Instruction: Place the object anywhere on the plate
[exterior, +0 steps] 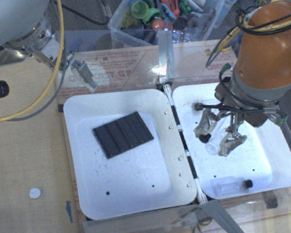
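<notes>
A dark grey ribbed plate (123, 134) lies flat in the left bin (91, 192), slightly turned. My gripper (216, 138) hangs low over the right bin (282, 171), its two metal fingers (204, 126) spread apart, so it is open. A small clear object (212, 147) lies on the bin floor right under the gap between the fingers; I cannot tell whether they touch it. A clear vial with a black cap (233, 186) lies near the right bin's front edge, well apart from the gripper.
The arm's orange band (272, 41) and grey wrist loom over the back right of the right bin. The ridge (182, 140) between the bins runs just left of the gripper. A clear tub of toys (174, 5) stands behind the bins.
</notes>
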Available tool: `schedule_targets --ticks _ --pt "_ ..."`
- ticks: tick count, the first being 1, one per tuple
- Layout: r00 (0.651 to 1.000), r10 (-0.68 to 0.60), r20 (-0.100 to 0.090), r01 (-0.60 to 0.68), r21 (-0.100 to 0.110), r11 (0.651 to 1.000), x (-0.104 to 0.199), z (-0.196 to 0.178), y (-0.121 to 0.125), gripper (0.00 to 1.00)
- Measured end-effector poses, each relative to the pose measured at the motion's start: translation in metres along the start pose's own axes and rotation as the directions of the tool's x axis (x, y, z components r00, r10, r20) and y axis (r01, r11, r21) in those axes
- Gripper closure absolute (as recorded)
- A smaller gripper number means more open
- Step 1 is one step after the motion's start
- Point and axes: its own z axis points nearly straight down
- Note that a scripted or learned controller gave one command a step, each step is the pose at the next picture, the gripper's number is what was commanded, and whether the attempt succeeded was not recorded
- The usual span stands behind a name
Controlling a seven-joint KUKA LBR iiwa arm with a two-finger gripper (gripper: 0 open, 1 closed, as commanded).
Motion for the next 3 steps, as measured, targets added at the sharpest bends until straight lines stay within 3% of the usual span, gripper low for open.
schedule_targets --ticks 1,2,3 --pt "0.983 0.186 0.001 -0.186 0.000 0.983 -0.045 0.080 0.047 1.00" --pt "0.903 0.430 -0.002 -0.430 0.000 0.903 -0.094 0.142 0.091 1.00" --pt "0.956 0.294 0.003 -0.294 0.000 0.956 -0.136 0.073 0.177 1.00"
